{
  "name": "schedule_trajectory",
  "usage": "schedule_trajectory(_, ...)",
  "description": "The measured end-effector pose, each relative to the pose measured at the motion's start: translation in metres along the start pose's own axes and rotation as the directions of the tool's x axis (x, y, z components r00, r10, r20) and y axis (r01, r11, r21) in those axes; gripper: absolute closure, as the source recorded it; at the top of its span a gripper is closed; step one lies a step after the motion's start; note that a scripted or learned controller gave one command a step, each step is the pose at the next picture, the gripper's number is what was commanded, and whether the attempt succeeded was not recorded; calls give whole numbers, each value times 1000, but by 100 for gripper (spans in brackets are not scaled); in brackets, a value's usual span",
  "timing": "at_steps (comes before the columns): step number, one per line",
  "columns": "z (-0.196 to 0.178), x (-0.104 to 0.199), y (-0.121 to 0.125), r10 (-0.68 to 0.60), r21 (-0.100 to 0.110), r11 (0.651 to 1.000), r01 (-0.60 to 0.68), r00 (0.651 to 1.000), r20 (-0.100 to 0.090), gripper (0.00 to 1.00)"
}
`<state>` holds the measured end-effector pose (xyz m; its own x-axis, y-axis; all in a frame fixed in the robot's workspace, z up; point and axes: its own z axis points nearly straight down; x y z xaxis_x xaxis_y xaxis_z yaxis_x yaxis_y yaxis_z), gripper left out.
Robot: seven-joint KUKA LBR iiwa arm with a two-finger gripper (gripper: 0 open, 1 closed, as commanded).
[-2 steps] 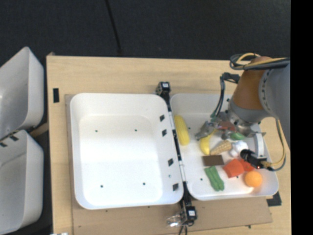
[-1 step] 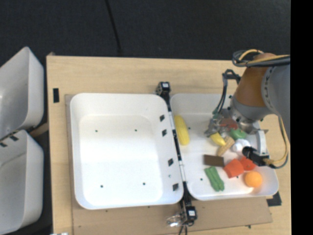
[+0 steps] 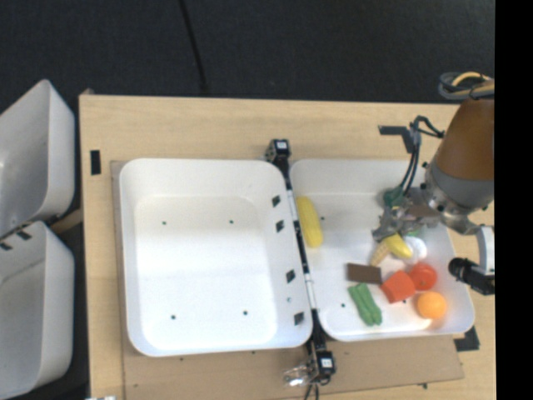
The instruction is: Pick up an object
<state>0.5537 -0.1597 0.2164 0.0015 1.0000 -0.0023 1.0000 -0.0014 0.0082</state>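
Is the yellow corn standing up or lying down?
Lying down. The corn lies flat on the floor of the right bin, stretched along the wall that divides the two bins.

Gripper over yellow toy, right bin

Right bin: toys crowding lower right corner, orange block, orange ball, green piece touching or nearly so. Corn lying along bin's left wall. Centre staying open.

A pale wooden bench stood on a dark floor, with white housings at its left
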Motion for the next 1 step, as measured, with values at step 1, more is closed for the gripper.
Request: schedule_trajectory(1,71,51,27,-8,8,1000,8,1000,-3,100)
